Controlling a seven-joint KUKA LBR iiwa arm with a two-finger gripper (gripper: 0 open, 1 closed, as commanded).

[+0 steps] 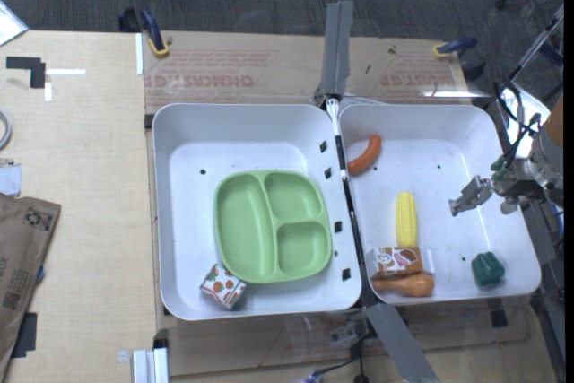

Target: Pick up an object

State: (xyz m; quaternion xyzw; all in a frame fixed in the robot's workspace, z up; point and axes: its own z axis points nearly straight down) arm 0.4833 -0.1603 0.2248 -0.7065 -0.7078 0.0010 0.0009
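Corn (406,220), sausage (363,153) in right bin (448,132).

A robotics lab: white bins (170,193) clamped to a plywood bench (81,157) (toy food inside), dark carpet beyond

Printed marks on the cardboard and the packets

The cardboard sheet (269,72) behind the two bins carries red lettering seen upside down; the part behind the left bin looks like "CHEMCAST GP", and the part behind the right bin is too faint to make out. The brown paper bag (22,260) at the left edge bears a recycling symbol. The small carton (223,287) beside the green divided plate (272,224) and the snack packet (397,260) have printing too small to read.
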